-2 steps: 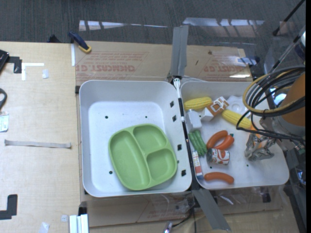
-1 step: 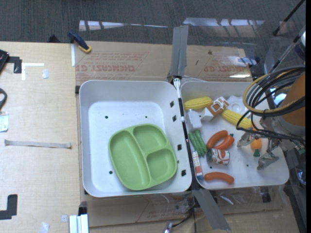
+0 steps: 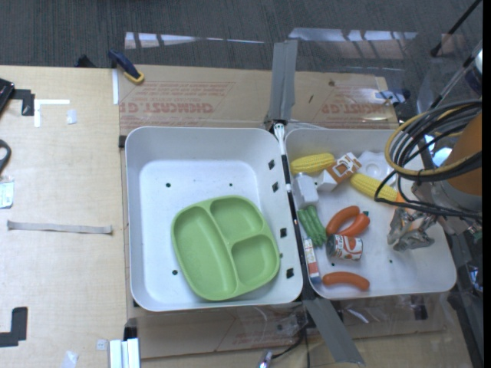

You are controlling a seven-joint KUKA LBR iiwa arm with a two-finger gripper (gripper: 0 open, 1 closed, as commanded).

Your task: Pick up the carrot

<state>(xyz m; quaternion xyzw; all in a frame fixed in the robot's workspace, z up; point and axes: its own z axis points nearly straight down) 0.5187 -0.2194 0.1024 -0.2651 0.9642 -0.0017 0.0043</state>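
Note:
The carrot [image 3: 342,218] is a short orange piece lying at a slant in the middle of the right bin [image 3: 437,278]. A second orange-red piece [image 3: 357,225] touches its right side. My gripper [image 3: 410,234] hangs low over the right part of the same bin, well to the right of the carrot and apart from it. Nothing shows in the gripper. Black and yellow cables loop above it.
Around the carrot lie a green vegetable [image 3: 311,225], a small can [image 3: 345,247], a red sausage [image 3: 345,280], two corn cobs [image 3: 312,162] [image 3: 374,186] and a small carton [image 3: 343,169]. The left bin [image 3: 153,205] holds a green divided plate [image 3: 226,246].

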